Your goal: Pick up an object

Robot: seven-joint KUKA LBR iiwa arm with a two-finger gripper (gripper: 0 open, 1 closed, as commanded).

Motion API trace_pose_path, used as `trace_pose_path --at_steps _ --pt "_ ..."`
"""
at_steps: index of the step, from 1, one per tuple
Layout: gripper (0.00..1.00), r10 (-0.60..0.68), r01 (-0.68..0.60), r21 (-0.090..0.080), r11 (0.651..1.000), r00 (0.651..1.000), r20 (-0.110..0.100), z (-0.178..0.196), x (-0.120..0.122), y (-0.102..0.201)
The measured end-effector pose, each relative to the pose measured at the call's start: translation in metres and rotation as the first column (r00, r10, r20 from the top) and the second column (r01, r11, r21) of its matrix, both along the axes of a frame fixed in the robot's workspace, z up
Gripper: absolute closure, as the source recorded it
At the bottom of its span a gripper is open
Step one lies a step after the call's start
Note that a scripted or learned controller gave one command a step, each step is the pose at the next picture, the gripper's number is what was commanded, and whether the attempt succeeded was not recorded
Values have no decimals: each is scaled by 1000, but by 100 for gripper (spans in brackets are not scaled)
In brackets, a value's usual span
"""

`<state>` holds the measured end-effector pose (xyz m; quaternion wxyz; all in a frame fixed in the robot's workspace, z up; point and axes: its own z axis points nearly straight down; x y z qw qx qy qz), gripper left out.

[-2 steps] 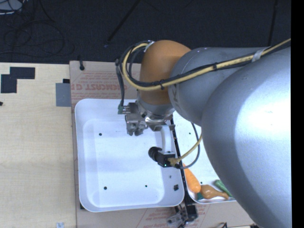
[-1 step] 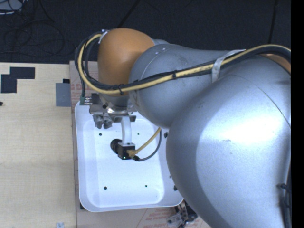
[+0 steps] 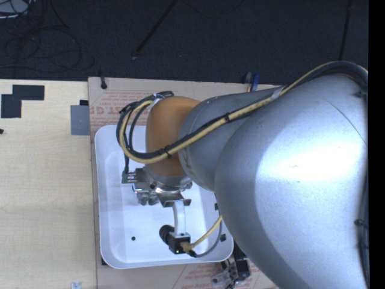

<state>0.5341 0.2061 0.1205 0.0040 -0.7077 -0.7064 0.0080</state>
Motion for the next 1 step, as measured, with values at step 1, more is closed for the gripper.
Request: trace_pose_path --at_steps 1 --pt "100 -2 2 7 1000 1000 31 150 56 -44"
